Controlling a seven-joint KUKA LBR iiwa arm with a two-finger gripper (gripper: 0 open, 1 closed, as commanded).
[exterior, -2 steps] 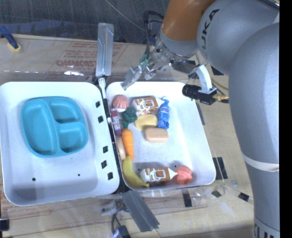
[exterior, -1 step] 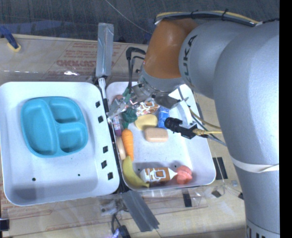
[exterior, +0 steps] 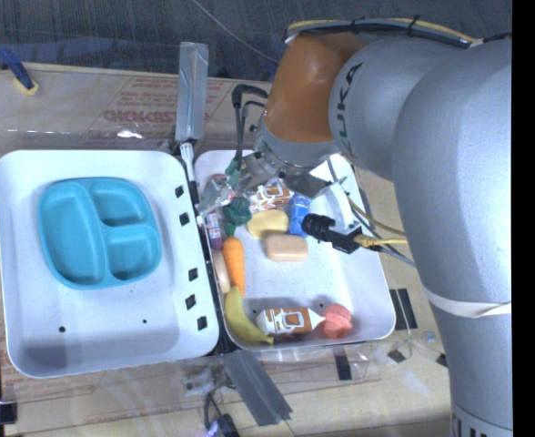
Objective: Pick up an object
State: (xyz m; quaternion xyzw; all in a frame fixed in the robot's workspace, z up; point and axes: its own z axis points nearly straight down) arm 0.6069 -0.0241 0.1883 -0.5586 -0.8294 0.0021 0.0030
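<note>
Arm low over the right bin (exterior: 377, 312).
Claw (exterior: 236, 189) grip unreadable; carrot (exterior: 235, 260) just below it; "KUKA" on arm (exterior: 431, 107).

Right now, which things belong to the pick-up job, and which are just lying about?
Job:
gripper, low over the right bin
carrot
banana
tan block
pink toy

Lying about:
blue divided tray
left bin
</note>
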